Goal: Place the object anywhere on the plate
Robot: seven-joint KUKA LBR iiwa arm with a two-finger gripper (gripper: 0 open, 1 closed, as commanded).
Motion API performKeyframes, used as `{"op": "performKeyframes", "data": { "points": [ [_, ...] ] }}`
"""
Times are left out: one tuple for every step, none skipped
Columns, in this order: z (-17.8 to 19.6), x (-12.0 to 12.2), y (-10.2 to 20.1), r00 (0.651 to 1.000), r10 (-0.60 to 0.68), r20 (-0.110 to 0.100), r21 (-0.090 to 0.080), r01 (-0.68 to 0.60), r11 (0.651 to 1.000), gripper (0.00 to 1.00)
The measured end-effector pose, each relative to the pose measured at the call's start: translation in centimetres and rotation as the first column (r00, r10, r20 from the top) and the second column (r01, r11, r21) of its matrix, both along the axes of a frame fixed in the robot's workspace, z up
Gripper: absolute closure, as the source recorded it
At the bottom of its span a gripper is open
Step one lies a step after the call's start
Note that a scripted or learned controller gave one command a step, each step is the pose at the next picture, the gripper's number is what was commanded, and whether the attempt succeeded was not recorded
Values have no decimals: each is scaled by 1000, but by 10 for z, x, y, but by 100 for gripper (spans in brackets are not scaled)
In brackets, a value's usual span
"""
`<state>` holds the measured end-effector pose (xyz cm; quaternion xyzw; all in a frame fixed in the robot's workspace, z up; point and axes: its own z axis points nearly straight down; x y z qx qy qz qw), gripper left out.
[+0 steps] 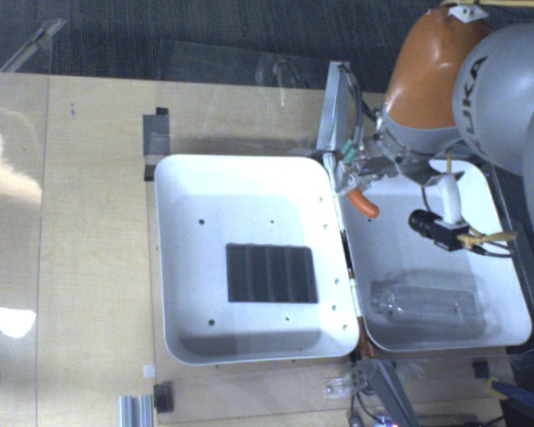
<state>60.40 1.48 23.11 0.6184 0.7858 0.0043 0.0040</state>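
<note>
I see my arm [481,87] reaching in from the right, orange band up top, wrist bent low. The gripper [363,185] sits at the far left end, its detail too cluttered to read.

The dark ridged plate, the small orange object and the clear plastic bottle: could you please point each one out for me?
dark ridged plate [271,274], camera view, on its middle ridges.
small orange object [362,204], camera view, mid-length of its body.
clear plastic bottle [424,306], camera view, on its see-through side.
</note>
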Motion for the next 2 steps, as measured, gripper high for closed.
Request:
{"op": "performKeyframes", "data": {
  "points": [
    [-47, -67, 73, 960, 280, -9, -1, -280, 960, 100],
    [-47, -67, 72, 960, 279, -8, -2, -279, 960, 0]
  ]
}}
